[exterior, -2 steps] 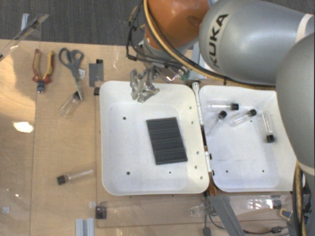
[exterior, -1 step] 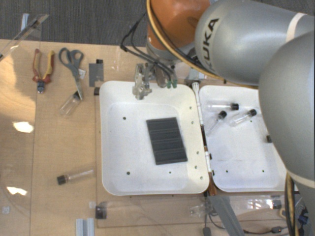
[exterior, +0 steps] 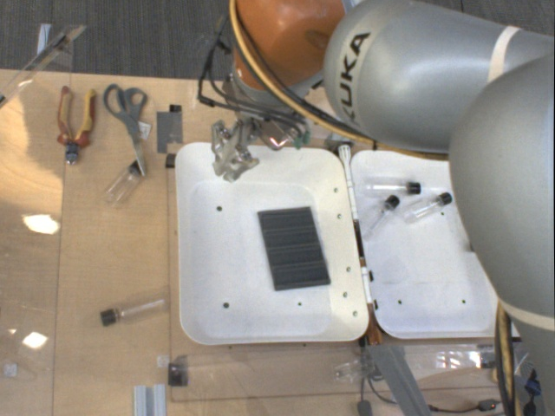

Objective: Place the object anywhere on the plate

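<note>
A dark grey ribbed plate lies flat in the middle of the left white bin. Three clear tubes with black caps lie in the far part of the right bin: one near the back, one beside the divider, one further right. My gripper hangs over the far left corner of the left bin, well behind the plate and to its left. I see nothing clearly in the gripper; the wrist and cables above hide much of it.
On the bench left of the bins lie scissors, red-handled pliers, a small black block and two more clear tubes. The grey arm covers the view's upper right.
</note>
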